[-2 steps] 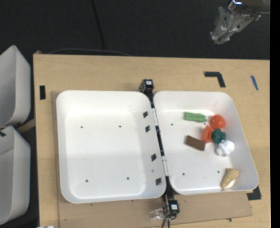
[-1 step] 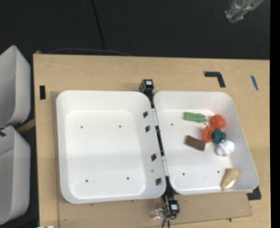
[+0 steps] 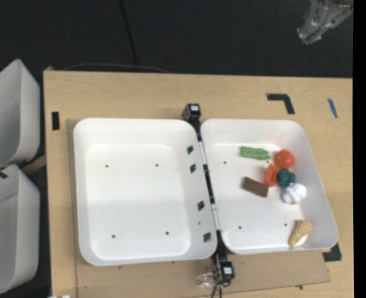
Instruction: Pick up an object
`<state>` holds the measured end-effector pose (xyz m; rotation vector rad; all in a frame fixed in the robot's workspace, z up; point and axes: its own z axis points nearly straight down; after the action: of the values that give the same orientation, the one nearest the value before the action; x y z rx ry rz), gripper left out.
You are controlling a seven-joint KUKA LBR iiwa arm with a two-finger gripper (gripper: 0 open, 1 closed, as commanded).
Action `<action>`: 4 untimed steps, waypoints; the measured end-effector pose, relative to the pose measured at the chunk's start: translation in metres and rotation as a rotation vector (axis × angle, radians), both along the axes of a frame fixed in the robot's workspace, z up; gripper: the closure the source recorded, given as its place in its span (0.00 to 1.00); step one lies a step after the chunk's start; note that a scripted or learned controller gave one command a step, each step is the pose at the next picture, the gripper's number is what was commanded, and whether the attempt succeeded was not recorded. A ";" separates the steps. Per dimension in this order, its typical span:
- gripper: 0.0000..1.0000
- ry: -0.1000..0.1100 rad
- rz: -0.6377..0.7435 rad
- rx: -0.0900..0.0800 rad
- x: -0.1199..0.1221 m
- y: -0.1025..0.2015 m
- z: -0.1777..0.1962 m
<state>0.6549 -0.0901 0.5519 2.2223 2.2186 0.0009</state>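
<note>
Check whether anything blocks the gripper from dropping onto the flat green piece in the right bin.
Nothing visible does. The gripper sits high at the upper right, beyond the bench, and the flat green piece lies exposed near the far wall of the right white bin, with a small gap to the orange ball.

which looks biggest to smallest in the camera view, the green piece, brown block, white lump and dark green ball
1. green piece
2. brown block
3. white lump
4. dark green ball
The first two look close in size, so their order is unsure.
</note>
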 end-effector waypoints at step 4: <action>1.00 0.003 -0.003 -0.002 -0.150 -0.078 -0.039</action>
<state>0.5046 -0.1676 0.5125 2.2260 2.2160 -0.0046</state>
